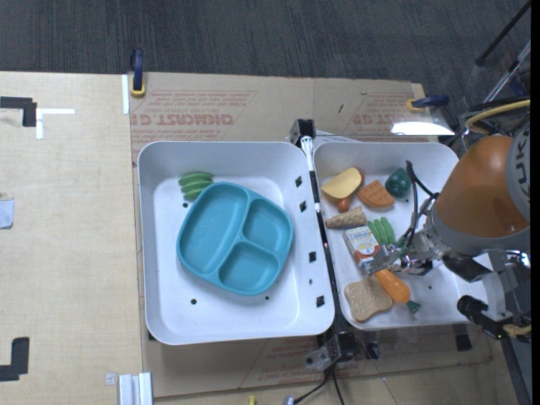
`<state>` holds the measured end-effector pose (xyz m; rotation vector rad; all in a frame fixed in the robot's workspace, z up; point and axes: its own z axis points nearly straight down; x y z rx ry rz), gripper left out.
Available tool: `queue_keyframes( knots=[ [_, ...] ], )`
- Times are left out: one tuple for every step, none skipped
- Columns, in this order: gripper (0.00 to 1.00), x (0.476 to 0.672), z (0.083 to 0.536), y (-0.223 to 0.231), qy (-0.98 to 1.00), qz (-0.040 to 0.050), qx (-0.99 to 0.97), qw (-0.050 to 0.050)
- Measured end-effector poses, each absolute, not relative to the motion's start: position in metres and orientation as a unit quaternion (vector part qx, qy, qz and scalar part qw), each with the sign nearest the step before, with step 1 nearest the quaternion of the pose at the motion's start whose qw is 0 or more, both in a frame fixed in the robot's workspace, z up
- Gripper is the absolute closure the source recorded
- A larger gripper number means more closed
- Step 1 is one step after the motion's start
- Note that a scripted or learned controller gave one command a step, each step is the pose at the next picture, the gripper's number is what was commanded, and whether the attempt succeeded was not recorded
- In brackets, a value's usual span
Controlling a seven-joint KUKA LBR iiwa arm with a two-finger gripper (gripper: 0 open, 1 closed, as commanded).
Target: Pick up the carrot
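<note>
**Carrot in the right bin, gripper just above it**

The carrot [393, 287] lies in the right bin [439, 310], near its front edge. Its long axis runs on a slant, from upper left to lower right in the view, with the green stub at the lower-right end. Its left side touches a slice of bread [366, 300]. The gripper [396, 264] sits just over the carrot's upper-left end, below the orange band [483, 194]; whether it is open or closed cannot be told. A small carton [363, 243] and green pods [382, 229] lie just beyond the carrot. The left bin [160, 251] holds a blue divided plate [234, 237] with a green bean pod [196, 183] beside its far left rim.
</note>
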<state>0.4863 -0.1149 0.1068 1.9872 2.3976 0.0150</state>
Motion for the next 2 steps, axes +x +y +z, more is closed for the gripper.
queue_keyframes(
  knots=[
    [1.0,0.4932,0.1211,-0.119,0.767,0.0086,0.641,0.027],
    [0.0,0.4933,0.1209,-0.1178,0.768,0.009,0.64,0.027]
  ],
)
